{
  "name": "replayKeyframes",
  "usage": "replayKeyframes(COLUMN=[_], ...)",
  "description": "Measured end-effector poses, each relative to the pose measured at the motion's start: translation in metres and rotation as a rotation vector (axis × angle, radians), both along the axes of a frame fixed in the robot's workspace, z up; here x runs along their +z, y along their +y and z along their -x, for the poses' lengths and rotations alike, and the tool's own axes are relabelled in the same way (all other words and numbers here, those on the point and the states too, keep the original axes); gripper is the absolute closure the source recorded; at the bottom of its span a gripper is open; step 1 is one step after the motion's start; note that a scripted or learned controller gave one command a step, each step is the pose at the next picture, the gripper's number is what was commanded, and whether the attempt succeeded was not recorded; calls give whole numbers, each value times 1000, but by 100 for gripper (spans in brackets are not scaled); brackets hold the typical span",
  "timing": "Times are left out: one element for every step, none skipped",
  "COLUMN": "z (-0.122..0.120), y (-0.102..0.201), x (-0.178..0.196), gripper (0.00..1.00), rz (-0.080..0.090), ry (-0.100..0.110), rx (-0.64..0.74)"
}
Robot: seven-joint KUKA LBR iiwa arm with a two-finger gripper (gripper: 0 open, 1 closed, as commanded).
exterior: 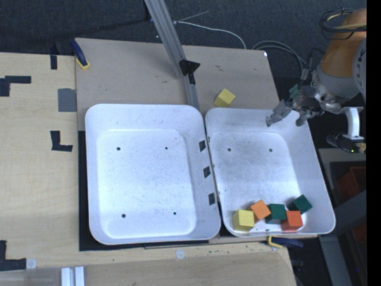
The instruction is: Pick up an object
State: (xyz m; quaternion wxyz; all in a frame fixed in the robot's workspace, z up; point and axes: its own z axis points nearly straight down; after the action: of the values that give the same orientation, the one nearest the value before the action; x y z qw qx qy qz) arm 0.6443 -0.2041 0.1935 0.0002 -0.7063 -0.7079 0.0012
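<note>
Several small blocks lie clustered in the near right corner of the right bin [309,159]: a yellow block [244,218], an orange block [260,209], a green block [277,212], a red block [293,220] and a dark green block [302,204]. My gripper [287,119] hangs over the far right rim of that bin, well away from the cluster. Its two fingers stand apart, open, with nothing between them.
Another yellow block [225,97] rests on the bench just beyond the right bin's far rim. The left bin [95,159] sits alongside. A grey metal post [169,34] slants up from between the bins at the back. Cables trail behind the arm.
</note>
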Motion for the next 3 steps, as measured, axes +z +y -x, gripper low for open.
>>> replayKeyframes(z=[23,21,88], y=[107,102,178], x=[-77,-74,14], gripper=[0,0,0], rz=[-5,-2,-5], ry=[6,0,-5], rx=[4,-1,5])
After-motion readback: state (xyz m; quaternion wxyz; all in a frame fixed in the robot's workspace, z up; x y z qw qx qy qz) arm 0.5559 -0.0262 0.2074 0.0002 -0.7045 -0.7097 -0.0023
